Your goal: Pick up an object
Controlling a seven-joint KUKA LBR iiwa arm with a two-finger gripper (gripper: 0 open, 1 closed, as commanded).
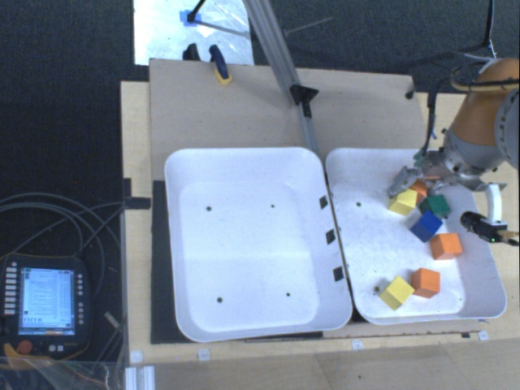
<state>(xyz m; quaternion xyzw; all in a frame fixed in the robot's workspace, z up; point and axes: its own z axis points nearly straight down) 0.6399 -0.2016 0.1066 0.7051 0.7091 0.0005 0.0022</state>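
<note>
Blocks lie scattered in the right bin point(475, 303), small, hard-looking cubes with a matte finish: a yellow block point(402, 203) near the bin's far edge, an orange block point(418, 190) and a green block point(435, 205) touching just beside it, a blue block point(426, 226) and a second orange one point(446, 245) nearer the middle, then another yellow point(396, 292) and orange point(426, 282) pair touching near the front rim. The gripper point(410, 179) hangs low over the far cluster, right by the yellow block and the orange one. Whether its jaws are spread or clenched, I cannot tell. The arm seems to be at the reaching step, with nothing clearly grasped. Next it would need to settle on one cube, which looks awkward with neighbours crowding it. The left bin point(183, 177) is smooth, shallow white plastic with rounded corners.
</note>
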